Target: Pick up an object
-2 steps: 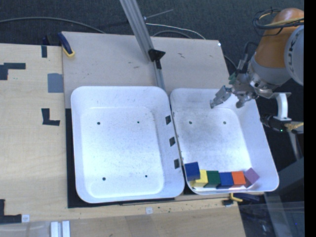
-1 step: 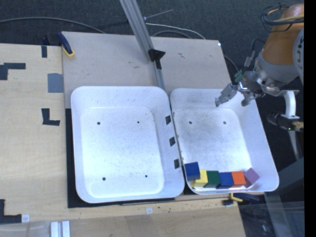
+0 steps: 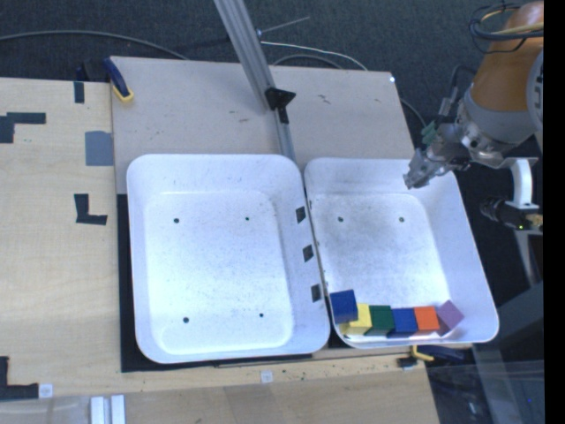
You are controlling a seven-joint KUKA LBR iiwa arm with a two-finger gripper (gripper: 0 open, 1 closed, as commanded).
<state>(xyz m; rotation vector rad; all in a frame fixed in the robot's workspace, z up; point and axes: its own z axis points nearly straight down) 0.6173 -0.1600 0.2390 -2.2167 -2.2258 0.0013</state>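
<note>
the table [image 3: 229, 104] carries two shallow white bins side by side, with a slanted metal rail [image 3: 249, 42] crossing above them. the left bin [image 3: 141, 184] has a bare speckled floor. the right bin [image 3: 459, 228] holds all the task's things, and they sit packed along its near edge, well apart from the arm.

the arm [image 3: 508, 69], grey with its orange band, reaches in from the right and hangs over the far right corner of the right bin. the gripper [image 3: 418, 175] points down toward that bin's far rim. it is too small and blurred here to tell whether it is spread or closed, and nothing shows in its grip.

down in the near corner the blocks form a tight row: a blue block [image 3: 343, 304] standing a little proud at the left, a yellow block [image 3: 357, 324] just under it, then a green block [image 3: 381, 317], a second blue block [image 3: 405, 321], an orange block [image 3: 426, 318] and a purple block [image 3: 450, 314] tilted against the bin wall at the right end. they touch or nearly touch one another.

the step in hand looks like the approach, with no pick made yet. the next move calls for travel across the bin to the near edge, then a descent onto one block. the blue block at the left end looks the easiest, since its sides stand freer than the rest.
</note>
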